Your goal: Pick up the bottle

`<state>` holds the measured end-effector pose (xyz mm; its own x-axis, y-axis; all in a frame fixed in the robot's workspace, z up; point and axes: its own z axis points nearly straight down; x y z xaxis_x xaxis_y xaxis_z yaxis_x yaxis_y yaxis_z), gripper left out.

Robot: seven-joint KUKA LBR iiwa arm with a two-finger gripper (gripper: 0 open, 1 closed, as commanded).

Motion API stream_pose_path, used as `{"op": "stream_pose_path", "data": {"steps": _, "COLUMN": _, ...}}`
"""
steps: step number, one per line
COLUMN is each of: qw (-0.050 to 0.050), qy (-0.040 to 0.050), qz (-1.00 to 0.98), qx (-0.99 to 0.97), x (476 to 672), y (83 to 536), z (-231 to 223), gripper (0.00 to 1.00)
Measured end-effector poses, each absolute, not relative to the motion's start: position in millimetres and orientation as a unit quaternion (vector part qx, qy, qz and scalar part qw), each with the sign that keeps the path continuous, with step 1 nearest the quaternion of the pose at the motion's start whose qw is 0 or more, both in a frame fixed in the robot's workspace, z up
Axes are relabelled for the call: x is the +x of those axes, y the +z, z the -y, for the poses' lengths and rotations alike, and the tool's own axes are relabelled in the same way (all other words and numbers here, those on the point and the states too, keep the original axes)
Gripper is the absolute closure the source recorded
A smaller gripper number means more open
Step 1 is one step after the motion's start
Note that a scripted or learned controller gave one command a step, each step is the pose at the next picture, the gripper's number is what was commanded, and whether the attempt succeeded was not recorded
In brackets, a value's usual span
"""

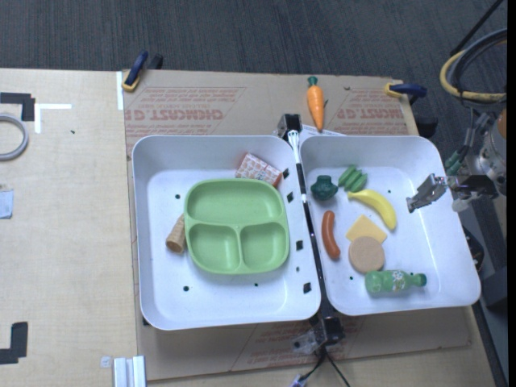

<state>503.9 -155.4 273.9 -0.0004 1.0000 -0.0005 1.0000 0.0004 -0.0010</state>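
Green plastic, the bottle (394, 281) lies on its side near the front edge of the right bin (451, 240), cap pointing right, well below the fingers (425, 192) and apart from them. These metal fingers hang over the bin's right side, pointing left; whether they are spread or pressed together I cannot tell, and nothing shows between them. Left of the fingers lie a yellow banana (377, 207) and a green pepper (351, 178), with broccoli (323, 188) farther left. Below and left sit a cheese wedge (367, 230), a round tan cookie (367, 255) just above the bottle, and a sausage (330, 234). Farther left, the other bin (153, 216) holds a green divided plate (237, 226)
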Motion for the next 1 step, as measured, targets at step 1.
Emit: {"op": "stream_pose_path", "data": {"steps": 1, "qw": 0.000, "qy": 0.0008, "qz": 0.707, "qx": -0.707, "x": 504.4, "y": 283.2, "z": 155.6, "gripper": 1.00}}
